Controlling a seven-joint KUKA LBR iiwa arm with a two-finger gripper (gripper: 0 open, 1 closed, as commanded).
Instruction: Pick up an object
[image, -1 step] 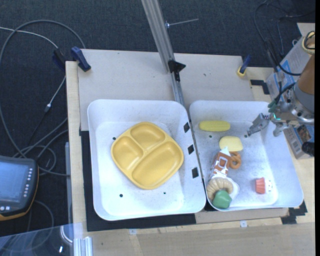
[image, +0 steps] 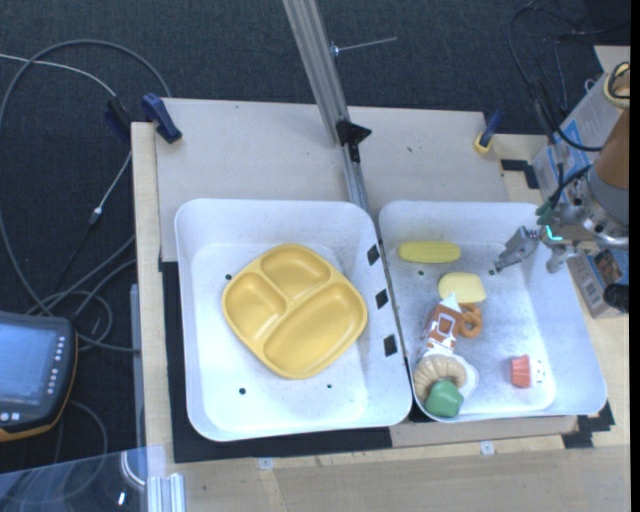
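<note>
Reaching in from right, grey arm with two-finger gripper (image: 528, 252) hangs over right shallow white bin's (image: 565, 300) upper right corner, fingers spread, nothing between them. Yellow oblong plastic piece (image: 430, 252) lies near bin's top left, well apart from gripper. Yellow three-compartment plate (image: 294, 310) sits in left bin (image: 205, 300).
</note>
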